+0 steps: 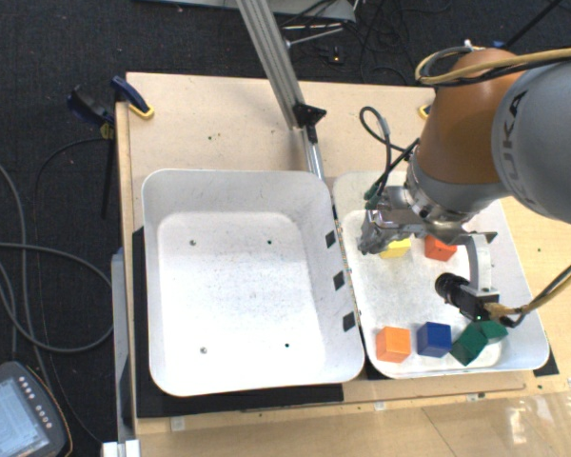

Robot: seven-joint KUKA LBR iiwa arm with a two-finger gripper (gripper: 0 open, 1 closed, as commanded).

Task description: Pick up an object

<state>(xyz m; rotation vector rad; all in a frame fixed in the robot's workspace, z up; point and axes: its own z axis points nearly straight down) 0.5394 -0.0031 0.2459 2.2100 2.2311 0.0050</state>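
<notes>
We are lowering our gripper (381,238) into the right bin (523,350), with the yellow block (396,248) lying just beside it against the fingertips, and we cannot tell how the jaws are standing. We are risking a nudge rather than a catch, pushing that block toward the nearby red block (440,248).
</notes>
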